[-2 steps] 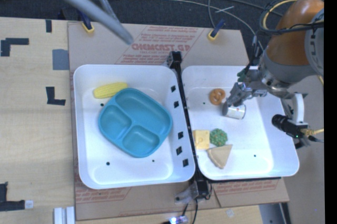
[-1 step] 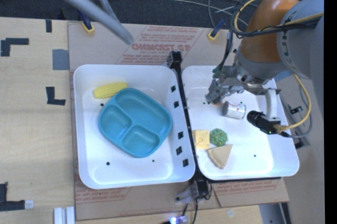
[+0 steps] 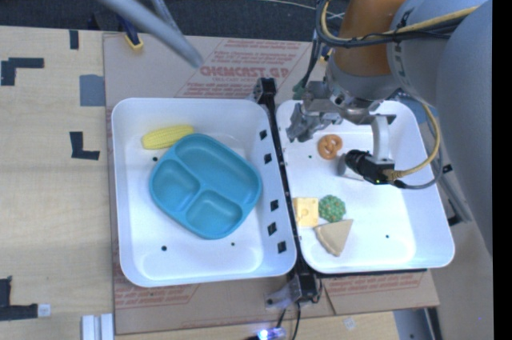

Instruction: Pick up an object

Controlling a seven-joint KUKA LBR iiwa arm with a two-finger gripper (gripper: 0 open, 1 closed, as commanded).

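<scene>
The gripper [image 3: 320, 126] hangs low over the right bin [image 3: 416, 242], just beside the orange pretzel [image 3: 329, 145]; I cannot tell its spread. A slight offset risks nudging the pretzel away instead of catching it.

My arm [image 3: 460, 34] is smooth grey casing with a rounded orange band [image 3: 376, 6] above the wrist. I see yellow and black cables looping around that band, and a grey metal gripper [image 3: 340, 118] with a small black unit mounted beside it.
</scene>
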